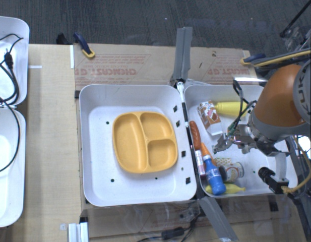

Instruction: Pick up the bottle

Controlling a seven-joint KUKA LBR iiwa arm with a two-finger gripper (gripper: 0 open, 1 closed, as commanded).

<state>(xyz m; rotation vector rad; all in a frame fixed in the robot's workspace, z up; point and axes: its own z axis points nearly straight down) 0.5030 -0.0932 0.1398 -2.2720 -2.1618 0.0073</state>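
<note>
A blue bottle (213, 175) with an orange-red cap lies along the left wall of the right bin (291, 188), near its front. A yellow squeeze bottle (231, 107) lies on its side at the back of the same bin. My gripper (225, 141) hovers over the middle of the right bin, between the two bottles and pointing left. It is above and to the right of the blue bottle, apart from it. Nothing shows in its grasp. The grey arm with its orange band (278, 97) reaches in from the right.
The right bin also holds a small red-and-white carton (209, 116), a hot dog (194, 131), a can (234, 171) and a yellow banana-like item (230, 188). A yellow divided plate (145, 141) lies in the left bin (95, 150). Cables hang by the arm.
</note>
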